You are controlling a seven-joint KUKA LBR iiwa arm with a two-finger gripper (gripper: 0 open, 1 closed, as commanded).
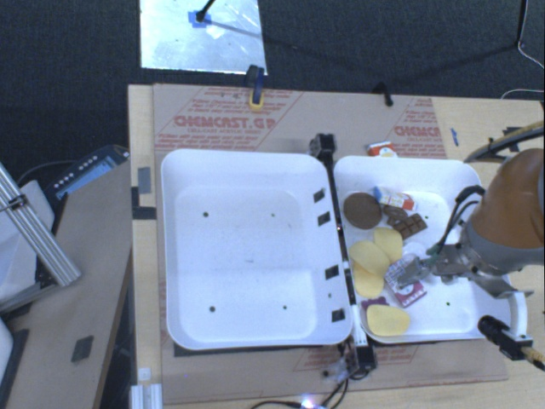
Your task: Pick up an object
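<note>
Gripper (407,271) is low in the right bin (443,175), can't tell its grip state, tip over a small red-and-white packet (409,292), yellow pieces (375,258) just left of it, brown disc (363,210) and chocolate piece (407,222) beyond it, left bin (247,250) well off.

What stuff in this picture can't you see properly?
- Gripper: its fingertips blur into the items under them, so open or shut is unclear.
- Red and white packet: partly hidden under the gripper; its print is too small to read.
- Arm: cut off by the camera view's right edge.
- Brown round object: too small to tell what it is.
</note>
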